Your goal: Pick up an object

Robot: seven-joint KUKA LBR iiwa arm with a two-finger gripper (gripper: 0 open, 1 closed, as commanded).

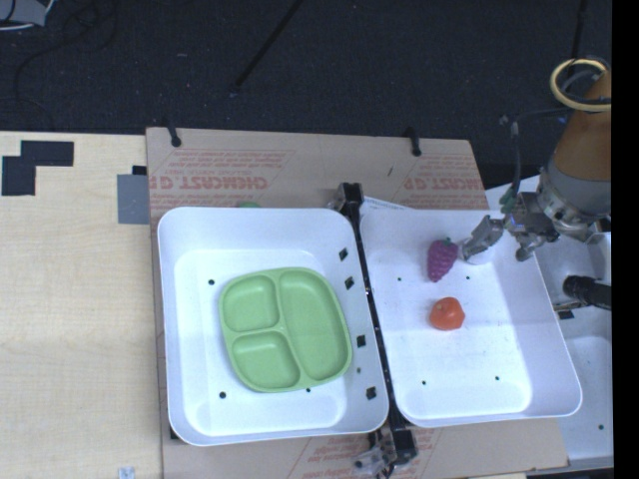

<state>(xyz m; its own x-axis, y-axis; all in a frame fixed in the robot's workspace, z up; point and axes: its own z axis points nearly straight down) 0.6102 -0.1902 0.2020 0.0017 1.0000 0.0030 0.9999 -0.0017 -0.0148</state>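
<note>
Gripper (pixel 499 237) hangs over the right bin (pixel 519 392) near its far right rim, fingers spread apart around nothing, one tip just beside the purple grape bunch (pixel 441 259); the orange fruit (pixel 447 313) lies mid-bin, bare floor all round

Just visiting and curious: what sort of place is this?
Probably a robotics test bench: a robot arm reaches over two white bins holding toy food, purple grapes and a green divided plate.
</note>
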